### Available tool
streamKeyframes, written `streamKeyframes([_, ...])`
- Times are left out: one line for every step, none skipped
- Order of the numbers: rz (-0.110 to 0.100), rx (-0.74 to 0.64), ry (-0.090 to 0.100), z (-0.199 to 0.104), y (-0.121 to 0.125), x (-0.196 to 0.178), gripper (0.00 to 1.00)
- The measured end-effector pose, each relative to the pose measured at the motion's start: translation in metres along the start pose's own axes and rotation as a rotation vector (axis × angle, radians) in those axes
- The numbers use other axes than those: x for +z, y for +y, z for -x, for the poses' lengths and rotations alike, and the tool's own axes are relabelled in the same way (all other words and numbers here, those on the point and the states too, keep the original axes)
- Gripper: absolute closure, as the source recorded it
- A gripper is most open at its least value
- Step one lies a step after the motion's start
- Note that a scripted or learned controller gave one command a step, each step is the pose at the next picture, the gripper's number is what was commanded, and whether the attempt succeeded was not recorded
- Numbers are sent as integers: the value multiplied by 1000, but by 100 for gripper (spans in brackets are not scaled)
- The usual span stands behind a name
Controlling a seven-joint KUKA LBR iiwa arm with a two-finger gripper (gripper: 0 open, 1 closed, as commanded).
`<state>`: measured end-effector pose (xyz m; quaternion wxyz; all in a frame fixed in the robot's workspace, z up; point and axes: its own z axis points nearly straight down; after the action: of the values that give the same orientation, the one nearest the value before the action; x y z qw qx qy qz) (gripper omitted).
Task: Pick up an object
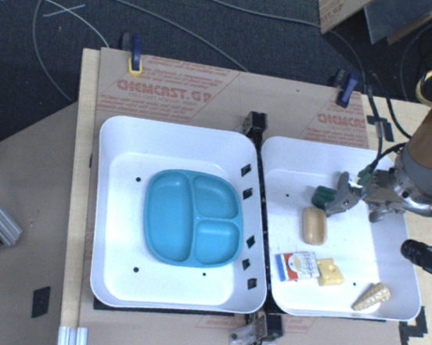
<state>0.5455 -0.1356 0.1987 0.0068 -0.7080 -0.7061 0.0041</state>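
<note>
Green object (324,196): lay in the right bin (282,271), near its upper middle, just beside the jaws.
Jaws (342,200): hung low over the right bin; whether they stood apart or together could not be told.
Bread roll (315,226): lay just below the green object.
Small carton (297,267): touched a yellow block (330,273).
Corn cob (372,296): near the bin's lower right corner.
Blue plate (193,218): in the left bin (118,194).
Bench (211,88): carried both bins.

Glossy blue plastic plate (193,218) in smooth white bin (110,193) on matt cardboard (211,88).
</note>
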Motion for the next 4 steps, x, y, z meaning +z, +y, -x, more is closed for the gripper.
streamKeyframes([14, -3, -2, 0, 3, -7, 0])
streamKeyframes([9, -3, -1, -4, 8, 54, 0])
streamKeyframes([9, -3, -1, -4, 8, 107, 0])
streamKeyframes([15, -2, -2, -4, 10, 93, 100])
